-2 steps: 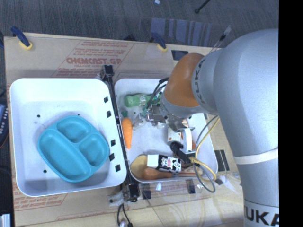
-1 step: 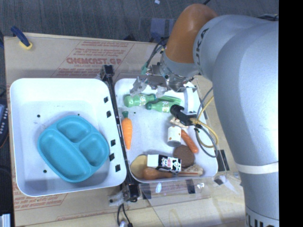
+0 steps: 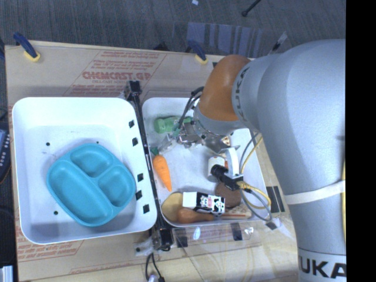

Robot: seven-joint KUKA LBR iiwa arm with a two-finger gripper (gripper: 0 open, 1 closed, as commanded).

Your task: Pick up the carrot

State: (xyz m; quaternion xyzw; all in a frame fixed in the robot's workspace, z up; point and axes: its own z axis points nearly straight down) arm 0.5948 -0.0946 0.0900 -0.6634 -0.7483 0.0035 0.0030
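The orange carrot [image 3: 162, 170] lies along the left wall of the right bin [image 3: 254, 170], its tip pointing toward the front. My gripper [image 3: 177, 138] hangs low over the back of that bin, just above and to the right of the carrot's thick end. Nothing orange shows inside it. The arm's orange band and grey body cover much of the bin's right side.
A green object [image 3: 165, 124] sits at the back left of the right bin, close to the gripper. A black-and-white box [image 3: 204, 202] and brown items [image 3: 176, 210] lie at the front. A blue divided plate [image 3: 91, 184] rests in the left bin [image 3: 29, 122].
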